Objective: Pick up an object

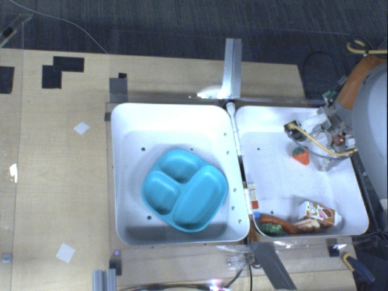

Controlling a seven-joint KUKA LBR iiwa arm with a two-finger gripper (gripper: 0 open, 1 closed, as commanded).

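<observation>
Red toy (301,156), small and rounded with a green tip, lies on the floor of the right bin (267,162), in its far half and well apart from everything else in there. Just beside it, on the arm's side, hovers the gripper (327,144), and the toy is not between its jaws. Whether those jaws are released or clenched, I cannot tell; that spot is a tangle of metal and clear parts.

Now the setting: the surface (54,187) is pale and wood-toned, smooth, with black squares (62,70) at its far left and two pale diamond tags (81,127) further forward. Beyond it runs dark ribbed carpet (182,11). A grey metal post (233,71) stands at the far edge, right where the two bins meet.

Both bins are shallow white plastic with rounded corners, touching side by side. The left bin (124,162) holds one thing, a blue plate (185,190), glossy and round-edged, moulded into three compartments.

Back in the right bin, along the near wall, a brown-and-white carton (318,214) lies on its side. Near it in the near left corner sits a green lump (271,227) with a brown strip (293,227) touching it. The grey arm (373,120) comes in from the right, with its orange band (351,85) showing.
</observation>
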